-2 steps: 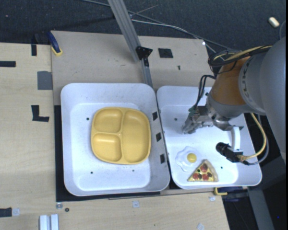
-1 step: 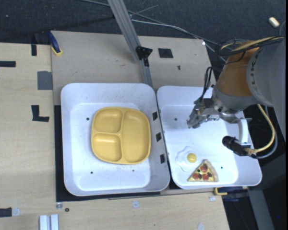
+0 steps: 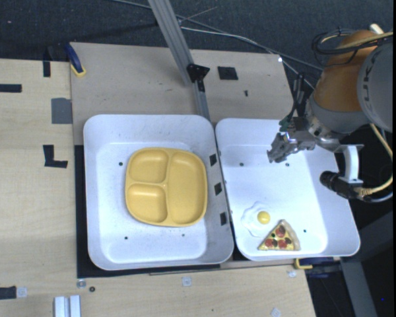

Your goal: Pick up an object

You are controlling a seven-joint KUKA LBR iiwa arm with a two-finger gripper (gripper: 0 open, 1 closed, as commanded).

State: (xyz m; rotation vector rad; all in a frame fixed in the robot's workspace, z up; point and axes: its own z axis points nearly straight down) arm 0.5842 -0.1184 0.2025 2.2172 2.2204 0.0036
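A toy fried egg [image 3: 258, 218] and a toy pizza slice [image 3: 279, 237] lie side by side near the front of the right bin [image 3: 320, 197]. My gripper [image 3: 279, 151] hangs over the back part of that bin, well behind both toys. Nothing shows between its fingers. A yellow divided plate [image 3: 165, 186] rests in the middle of the left bin [image 3: 105, 177].
A grey metal post [image 3: 178, 41] slants up from between the bins at the back. Cables [image 3: 356, 190] loop off the arm's wrist at the right bin's right edge. Black tape marks dot the wooden bench [image 3: 26, 144] to the left.
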